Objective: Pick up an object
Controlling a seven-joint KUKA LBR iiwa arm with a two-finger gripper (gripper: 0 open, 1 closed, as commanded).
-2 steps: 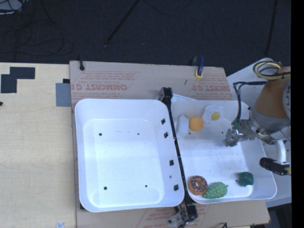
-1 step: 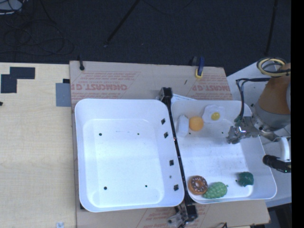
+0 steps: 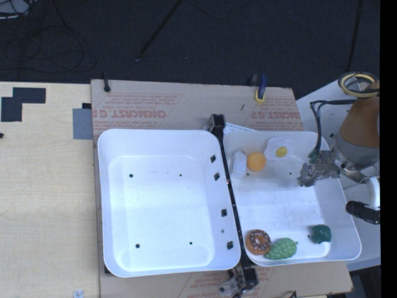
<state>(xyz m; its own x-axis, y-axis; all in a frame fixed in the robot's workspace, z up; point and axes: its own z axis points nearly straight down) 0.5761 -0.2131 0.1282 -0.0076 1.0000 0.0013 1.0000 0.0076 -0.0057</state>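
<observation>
Two bins; orange ball (image 3: 256, 161) left of gripper (image 3: 308, 176).

A single fixed camera looks down at a slant from above the table (image 3: 43, 185), far enough off to take in both white bins, the left bin (image 3: 118, 148) and the right bin (image 3: 347, 241), whole. The dark floor lies along the top, and the arm (image 3: 360, 129) enters from the right
</observation>
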